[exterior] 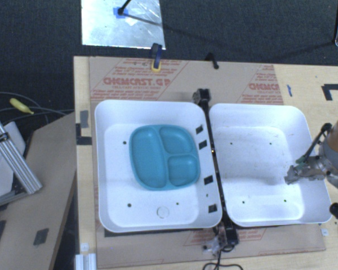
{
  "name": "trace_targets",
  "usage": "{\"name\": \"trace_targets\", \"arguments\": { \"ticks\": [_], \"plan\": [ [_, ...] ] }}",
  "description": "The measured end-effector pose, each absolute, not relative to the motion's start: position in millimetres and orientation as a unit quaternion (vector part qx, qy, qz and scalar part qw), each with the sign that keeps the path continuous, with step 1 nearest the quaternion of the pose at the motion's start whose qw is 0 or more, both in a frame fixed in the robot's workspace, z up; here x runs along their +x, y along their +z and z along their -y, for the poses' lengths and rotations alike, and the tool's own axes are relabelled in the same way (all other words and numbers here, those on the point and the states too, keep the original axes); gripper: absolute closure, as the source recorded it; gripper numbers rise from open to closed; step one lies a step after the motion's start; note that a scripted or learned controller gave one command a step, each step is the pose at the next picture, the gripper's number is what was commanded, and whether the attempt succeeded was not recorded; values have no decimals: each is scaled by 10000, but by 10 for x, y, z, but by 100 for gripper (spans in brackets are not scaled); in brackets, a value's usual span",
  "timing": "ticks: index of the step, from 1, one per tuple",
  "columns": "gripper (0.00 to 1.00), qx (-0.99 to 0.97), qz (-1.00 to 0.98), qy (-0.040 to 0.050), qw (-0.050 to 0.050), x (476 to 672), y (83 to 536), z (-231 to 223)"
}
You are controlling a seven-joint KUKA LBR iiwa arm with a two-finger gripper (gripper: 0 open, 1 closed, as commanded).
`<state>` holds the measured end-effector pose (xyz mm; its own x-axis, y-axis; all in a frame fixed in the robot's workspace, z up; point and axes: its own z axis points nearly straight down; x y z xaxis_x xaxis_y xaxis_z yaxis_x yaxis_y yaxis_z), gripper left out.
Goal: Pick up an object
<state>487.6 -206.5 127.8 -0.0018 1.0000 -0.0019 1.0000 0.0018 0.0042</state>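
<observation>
The blue divided plate [162,156] lay flat mid-left bin [110,117], the only pickable object. The jaws [296,174] hovered over the right bin's [259,120] right edge; their state was unclear.

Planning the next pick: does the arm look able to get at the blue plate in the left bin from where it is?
Probably yes. The blue plate lies open in the left bin with nothing over it; the hand sits low in the right bin, so it must cross the divider.
</observation>
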Motion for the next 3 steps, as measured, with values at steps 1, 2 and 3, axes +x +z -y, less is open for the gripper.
{"name": "trace_targets", "arguments": {
  "ticks": [1, 2, 3],
  "plan": [
    [100, 7026, -7115, 31, 27, 5124, 1925, 1139],
    [100, 7044, -7098, 24, 20, 4869, 2568, 804],
    [100, 7012, -7129, 64, 33, 4882, 3564, -244]
  ]
}}
